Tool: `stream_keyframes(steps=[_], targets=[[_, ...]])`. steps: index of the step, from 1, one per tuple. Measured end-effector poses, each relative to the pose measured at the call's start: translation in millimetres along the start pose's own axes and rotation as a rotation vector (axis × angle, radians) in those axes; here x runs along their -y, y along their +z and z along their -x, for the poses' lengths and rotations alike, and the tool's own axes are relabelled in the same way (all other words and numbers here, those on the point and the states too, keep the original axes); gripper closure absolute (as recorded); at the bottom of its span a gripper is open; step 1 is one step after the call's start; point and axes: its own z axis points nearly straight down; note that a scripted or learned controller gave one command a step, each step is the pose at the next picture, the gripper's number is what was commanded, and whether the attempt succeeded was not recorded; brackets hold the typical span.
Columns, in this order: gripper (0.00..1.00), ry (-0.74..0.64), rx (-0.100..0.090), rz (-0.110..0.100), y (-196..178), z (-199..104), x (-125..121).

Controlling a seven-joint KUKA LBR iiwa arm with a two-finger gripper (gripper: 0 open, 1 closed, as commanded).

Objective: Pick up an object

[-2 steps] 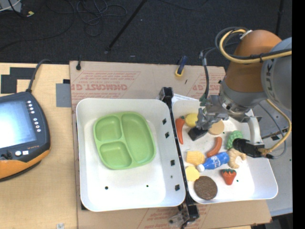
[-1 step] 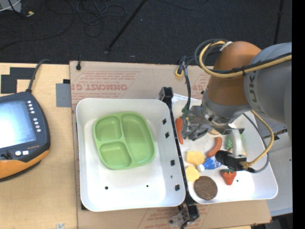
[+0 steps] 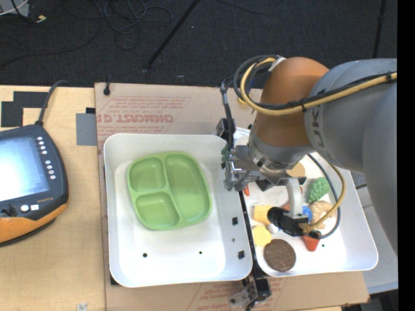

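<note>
My gripper (image 3: 254, 179) hangs low over the near-left part of the right bin (image 3: 360, 250), close to the wall between the two bins, and the grey and orange wrist above hides most of it. Around it in that bin lie a brown round disc (image 3: 280, 254), a yellow piece (image 3: 261, 236), a green bumpy object (image 3: 318, 188), a beige object (image 3: 323, 210) and a small red piece (image 3: 312, 242). A bit of orange (image 3: 246, 190) shows by the gripper's left side. I see nothing held.
The left bin (image 3: 123, 251) holds a green divided plate (image 3: 169, 190) near its middle. A tablet-like pendant (image 3: 29, 173) lies on the bench at far left. Cardboard (image 3: 149, 112) lies under the bins.
</note>
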Motion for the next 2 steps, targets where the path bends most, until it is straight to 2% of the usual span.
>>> stream_keyframes(steps=[1, 2], targets=[[1.0, 0.004, 0.002, -0.001, 3, -7, 8], [1.0, 0.005, 0.003, 0.003, -14, -4, 5]])
